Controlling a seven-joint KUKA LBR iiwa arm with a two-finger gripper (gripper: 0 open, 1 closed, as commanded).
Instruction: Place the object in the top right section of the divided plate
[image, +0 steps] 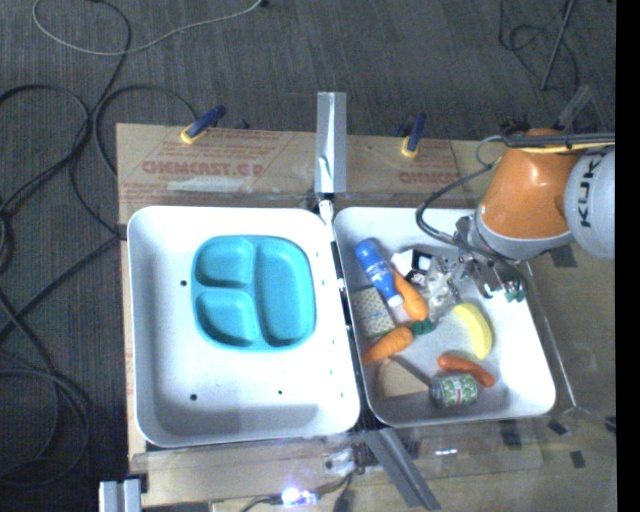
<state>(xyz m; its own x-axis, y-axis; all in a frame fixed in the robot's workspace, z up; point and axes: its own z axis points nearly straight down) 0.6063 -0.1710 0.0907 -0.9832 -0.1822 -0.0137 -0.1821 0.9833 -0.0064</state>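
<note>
The blue divided plate (255, 290) lies in the left bin (160, 400). It has one long section on its right side and two smaller ones on its left, and nothing lies in any of them. My gripper (441, 287) hangs low in the right bin (535, 385), under the orange wrist band. It sits just right of an orange carrot (408, 297) and just above-left of a yellow banana-like piece (474, 330). The wrist and cables hide how its jaws stand. I see nothing clearly held.
The right bin also holds a blue bottle (372, 265), a second carrot (388, 343), a red sausage-like piece (466, 368), a green and red can (455, 391) and a grey mesh pad (373, 312). A metal post (330, 150) stands behind the bins' shared wall.
</note>
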